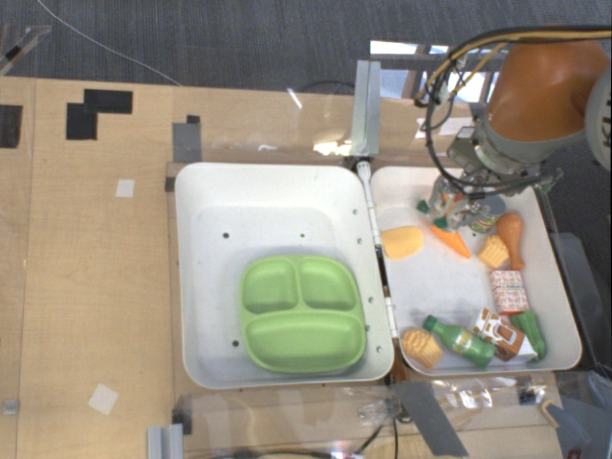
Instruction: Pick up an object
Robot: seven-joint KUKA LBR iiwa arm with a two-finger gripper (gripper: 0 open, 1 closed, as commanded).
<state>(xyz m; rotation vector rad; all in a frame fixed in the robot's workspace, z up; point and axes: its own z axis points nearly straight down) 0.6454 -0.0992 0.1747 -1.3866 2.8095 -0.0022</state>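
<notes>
Glossy, tapered orange carrot (451, 238) — smooth plastic — beneath gripper (449, 205).

Arm: grey, orange band (545, 89), reaching into the right bin (564, 352) from the right.
Gripper (457, 208): low over the bin's far end, just above the carrot (452, 239).
Right bin: lemon (403, 243), carrot, bottle (459, 340), small toy foods.
Left bin (206, 199): green tray (301, 313).

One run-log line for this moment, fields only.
arm: over right bin | gripper: low at far end, above carrot | jaws: unclear | lemon: beside carrot | left bin: green divided plate
</notes>
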